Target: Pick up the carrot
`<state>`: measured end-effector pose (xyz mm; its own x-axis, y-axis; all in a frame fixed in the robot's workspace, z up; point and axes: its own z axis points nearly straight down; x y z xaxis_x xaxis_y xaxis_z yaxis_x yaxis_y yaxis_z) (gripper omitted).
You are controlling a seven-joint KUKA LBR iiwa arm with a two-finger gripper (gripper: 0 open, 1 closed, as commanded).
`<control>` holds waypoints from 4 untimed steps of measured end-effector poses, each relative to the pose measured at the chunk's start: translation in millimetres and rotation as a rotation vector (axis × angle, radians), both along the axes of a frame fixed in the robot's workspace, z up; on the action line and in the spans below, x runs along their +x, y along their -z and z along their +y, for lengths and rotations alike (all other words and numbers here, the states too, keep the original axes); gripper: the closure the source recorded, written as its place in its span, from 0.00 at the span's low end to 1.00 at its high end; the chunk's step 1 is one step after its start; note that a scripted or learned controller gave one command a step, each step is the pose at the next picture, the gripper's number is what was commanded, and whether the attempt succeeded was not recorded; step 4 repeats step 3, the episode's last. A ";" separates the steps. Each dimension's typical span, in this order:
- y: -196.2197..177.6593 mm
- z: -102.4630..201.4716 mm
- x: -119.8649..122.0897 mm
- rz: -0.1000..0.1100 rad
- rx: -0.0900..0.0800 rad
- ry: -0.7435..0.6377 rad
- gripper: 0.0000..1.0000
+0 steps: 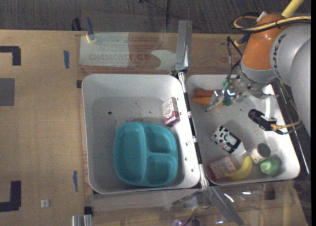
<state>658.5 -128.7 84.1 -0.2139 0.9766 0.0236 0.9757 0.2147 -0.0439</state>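
I have the two-finger gripper (218, 100) down in the upper left corner of the right-hand white bin (291, 168), and from this slanted view I cannot tell how its jaws stand. The short orange carrot (202, 96) lies just to the frame-left of the fingertips, close against the bin's left wall, its long axis running roughly left to right across the picture, so the tips sit at its right end; whether they touch it I can't make out. My judgement is that the coming move hinges on a small shift toward frame-left to centre over it. Lower in the same bin lie a black-and-white patterned carton (226, 139) and a yellow banana (240, 169); the print on the carton is too small to read from here.
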 end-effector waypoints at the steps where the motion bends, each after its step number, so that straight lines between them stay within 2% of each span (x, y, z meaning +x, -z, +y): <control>1: -9.9 -9.1 -0.7 -0.003 -0.016 0.004 1.00; 2: -102.2 40.0 -41.6 -0.051 -0.012 -0.074 1.00; 3: -107.0 60.6 -43.7 -0.051 -0.005 -0.357 1.00; 4: -107.0 60.6 -43.7 -0.051 -0.005 -0.357 1.00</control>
